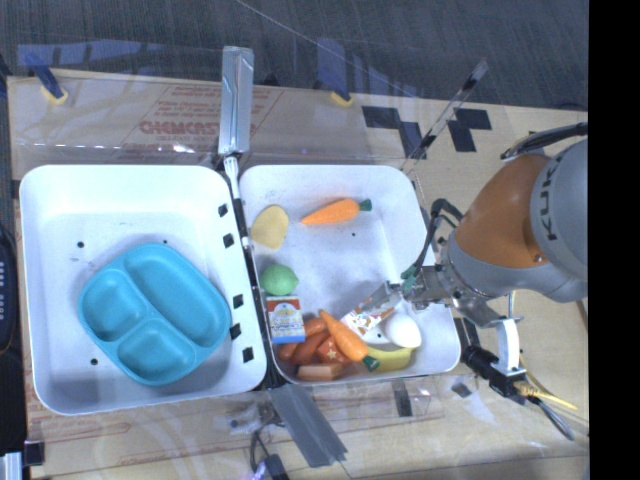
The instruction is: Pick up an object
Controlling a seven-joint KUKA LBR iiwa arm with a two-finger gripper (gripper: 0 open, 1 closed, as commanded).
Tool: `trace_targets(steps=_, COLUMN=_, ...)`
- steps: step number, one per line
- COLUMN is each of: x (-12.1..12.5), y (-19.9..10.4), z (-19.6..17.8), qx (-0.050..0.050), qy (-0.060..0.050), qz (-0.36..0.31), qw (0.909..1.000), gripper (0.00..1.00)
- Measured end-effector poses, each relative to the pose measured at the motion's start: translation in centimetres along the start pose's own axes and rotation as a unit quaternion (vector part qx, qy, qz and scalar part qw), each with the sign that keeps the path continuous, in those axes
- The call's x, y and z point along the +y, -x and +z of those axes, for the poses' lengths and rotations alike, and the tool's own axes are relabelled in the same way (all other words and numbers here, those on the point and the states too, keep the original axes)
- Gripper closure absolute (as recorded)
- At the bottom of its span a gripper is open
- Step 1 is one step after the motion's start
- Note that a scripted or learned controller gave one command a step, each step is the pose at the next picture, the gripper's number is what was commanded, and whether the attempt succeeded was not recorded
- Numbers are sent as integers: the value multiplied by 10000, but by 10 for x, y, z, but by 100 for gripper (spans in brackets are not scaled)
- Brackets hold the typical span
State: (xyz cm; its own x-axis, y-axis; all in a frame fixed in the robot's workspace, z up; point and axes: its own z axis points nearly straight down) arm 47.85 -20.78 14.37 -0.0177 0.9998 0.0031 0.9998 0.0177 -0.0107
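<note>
On the table, we see the gripper (pixel 400 293) low over the right bin's (pixel 400 183) toys, fingers' state untellable, nothing visibly lifted yet.

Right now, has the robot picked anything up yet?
Not yet, as far as I can see. Done: the arm has reached the right bin. In hand: its gripper sits low by the egg, nothing visibly between its fingers. Left: grab and lift something. The carrot lies untouched.
</note>
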Motion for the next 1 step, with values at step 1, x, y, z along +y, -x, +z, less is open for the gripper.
trace_targets(steps=1, x=31, y=-33, z=14, qx=-13, qy=35, qz=-1132, qw=9936, gripper=0)
